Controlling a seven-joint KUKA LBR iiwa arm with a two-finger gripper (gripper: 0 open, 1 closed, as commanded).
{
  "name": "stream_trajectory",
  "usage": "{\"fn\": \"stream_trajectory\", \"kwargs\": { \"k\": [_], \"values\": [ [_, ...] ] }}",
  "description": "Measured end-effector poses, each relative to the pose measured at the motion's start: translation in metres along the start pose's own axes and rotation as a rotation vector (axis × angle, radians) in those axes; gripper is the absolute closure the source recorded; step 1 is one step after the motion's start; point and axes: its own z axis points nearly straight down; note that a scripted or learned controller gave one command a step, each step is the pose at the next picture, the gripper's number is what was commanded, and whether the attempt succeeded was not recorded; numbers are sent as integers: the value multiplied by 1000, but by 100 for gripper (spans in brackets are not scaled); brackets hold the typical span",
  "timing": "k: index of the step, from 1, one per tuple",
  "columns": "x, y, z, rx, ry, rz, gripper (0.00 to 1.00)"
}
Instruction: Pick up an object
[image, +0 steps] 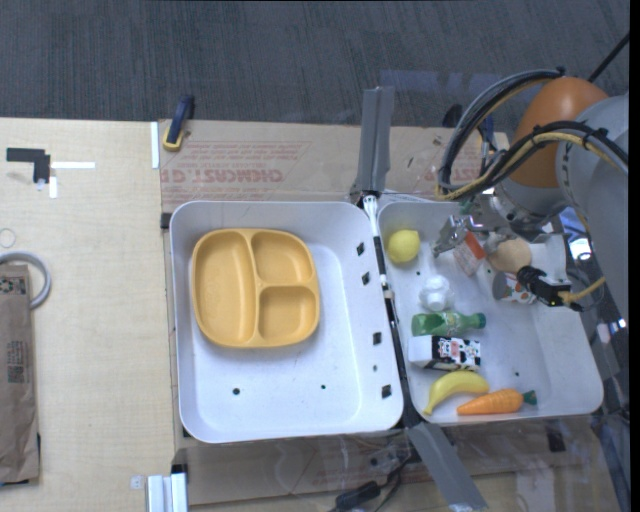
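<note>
From the camera fixed above the bench, I see two shallow white bins with rounded corners, side by side. The left bin (290, 400) has smooth plastic walls and carries a matte yellow divided plate (256, 287) with three compartments, lying flat toward its far left corner.

The right bin (560, 360) holds the loose items. A round, dimpled lemon (403, 246) sits by its far left corner. Nearer along the left wall comes a small whitish crumpled lump (436, 294), then a glossy green bottle (447, 323) lying on its side, its long axis running across the bin with the narrow end pointing to the right wall. Just beside it lies a small boxy carton (457, 351) with black and white print. By the near edge, a curved yellow banana (455, 388) and an orange carrot (493, 402) lie touching; the carrot's long axis runs across the bin, green stub toward the right wall.

The grey arm with its orange band reaches over the bin's far right corner. The gripper (470, 240) hangs low among cables near a pale rounded object (509, 254); I cannot tell how wide its pincer stands or whether it has hold of anything.
</note>
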Motion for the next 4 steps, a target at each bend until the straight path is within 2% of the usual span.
{"fn": "stream_trajectory", "kwargs": {
  "k": [1,2,3,4],
  "values": [
    [30,-17,0,3,0,347,0],
    [-38,-31,-75,1,-1,182,0],
    [-59,-55,2,6,10,274,0],
    [-61,-54,-8,3,4,275,100]
  ]
}}
